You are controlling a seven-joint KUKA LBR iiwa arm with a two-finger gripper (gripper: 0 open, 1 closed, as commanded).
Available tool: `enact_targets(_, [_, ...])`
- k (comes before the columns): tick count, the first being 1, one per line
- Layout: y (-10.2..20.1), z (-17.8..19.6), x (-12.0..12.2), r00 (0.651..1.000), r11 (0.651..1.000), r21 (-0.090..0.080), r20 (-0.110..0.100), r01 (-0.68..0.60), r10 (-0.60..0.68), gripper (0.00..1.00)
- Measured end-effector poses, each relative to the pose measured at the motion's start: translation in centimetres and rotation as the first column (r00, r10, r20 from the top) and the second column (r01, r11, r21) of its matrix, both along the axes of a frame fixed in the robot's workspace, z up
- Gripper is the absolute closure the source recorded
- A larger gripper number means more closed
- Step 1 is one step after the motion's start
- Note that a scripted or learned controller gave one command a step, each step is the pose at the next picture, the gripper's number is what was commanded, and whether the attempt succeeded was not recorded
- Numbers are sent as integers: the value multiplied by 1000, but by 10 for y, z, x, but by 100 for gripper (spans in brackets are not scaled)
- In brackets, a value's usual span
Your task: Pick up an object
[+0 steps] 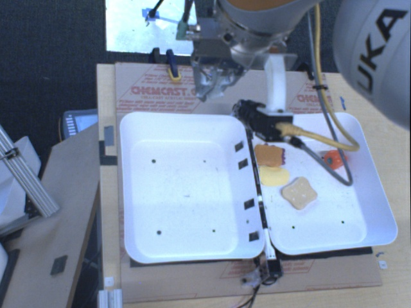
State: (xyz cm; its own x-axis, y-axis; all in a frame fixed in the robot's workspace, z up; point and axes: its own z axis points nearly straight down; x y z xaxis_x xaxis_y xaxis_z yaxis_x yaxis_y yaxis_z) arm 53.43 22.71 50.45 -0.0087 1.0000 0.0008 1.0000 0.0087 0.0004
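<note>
Lying near fingers [212, 88]: toast piece [299, 193].

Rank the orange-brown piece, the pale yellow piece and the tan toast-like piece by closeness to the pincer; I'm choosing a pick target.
Pincer is above the bins' far edge.
1. Orange-brown piece, right bin, by the divider.
2. Pale yellow piece, just in front of it.
3. Tan toast-like piece, toward the bin's middle.

In the right bin [376, 226] you have a tan toast slice [299, 193] lying flat, a pale yellow piece [275, 176] just beside it, an orange-brown waffle-like piece [269, 155], and a small orange object [331, 159].
</note>
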Motion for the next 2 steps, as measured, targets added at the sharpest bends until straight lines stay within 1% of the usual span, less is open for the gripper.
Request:
enact_targets(1, [7,-9,-5,1000,1000,0,0,1,-1,100])
enact_targets(2, [7,34,-32,1000,1000,3,5,2,-2,100])
